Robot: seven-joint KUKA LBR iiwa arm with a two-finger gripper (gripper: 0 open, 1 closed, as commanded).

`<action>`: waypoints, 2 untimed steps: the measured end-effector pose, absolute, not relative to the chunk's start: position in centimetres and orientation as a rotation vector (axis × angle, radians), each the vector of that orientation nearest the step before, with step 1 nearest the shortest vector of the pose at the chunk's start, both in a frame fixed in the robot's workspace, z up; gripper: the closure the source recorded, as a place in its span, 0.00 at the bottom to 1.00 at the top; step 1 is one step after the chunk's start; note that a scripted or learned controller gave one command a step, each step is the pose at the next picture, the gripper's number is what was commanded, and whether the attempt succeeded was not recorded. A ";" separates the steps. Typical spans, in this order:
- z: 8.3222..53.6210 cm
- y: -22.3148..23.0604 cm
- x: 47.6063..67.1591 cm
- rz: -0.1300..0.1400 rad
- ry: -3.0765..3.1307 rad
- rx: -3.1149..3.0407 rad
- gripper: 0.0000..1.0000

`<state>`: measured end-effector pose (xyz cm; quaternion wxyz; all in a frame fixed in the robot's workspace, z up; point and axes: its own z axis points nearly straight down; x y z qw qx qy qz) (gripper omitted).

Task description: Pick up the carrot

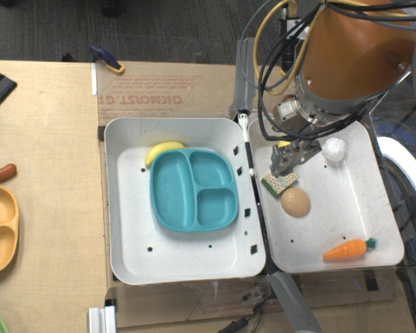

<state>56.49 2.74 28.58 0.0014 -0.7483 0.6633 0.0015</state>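
Camera view: two shallow white bins are seen side by side on the surface, the left bin [118,207] and the right bin [381,207].

The carrot [345,249] is found in the right bin, near its front right corner, lying flat with its green end toward the right wall. It is touched by nothing and lies well apart from the claw.

The arm [357,44] is seen over the rear part of the right bin, its orange band and grey wrist covering that bin's rear edge, with yellow and black cables looped beside it. The claw [286,162] is lowered near the bin's left wall, in the rear half. How far the claw is open cannot be told, and nothing can be seen to be held in it.

Just in front of the claw a small green-and-cream checked item [279,182] is seen, and just in front of that a tan egg-shaped object [295,202]. A white ball-like object [333,149] lies to the right of the claw, near the wrist.

In the left bin a teal divided plate [193,189] is placed near the middle, and a yellow banana [163,149] is partly hidden behind its rear left edge.

On the surface at the left, a red sausage-shaped item [0,173] and an orange divided tray [0,231] are seen at the left edge.
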 end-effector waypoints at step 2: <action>26.9 -2.1 50.8 0.003 2.413 -2.009 1.00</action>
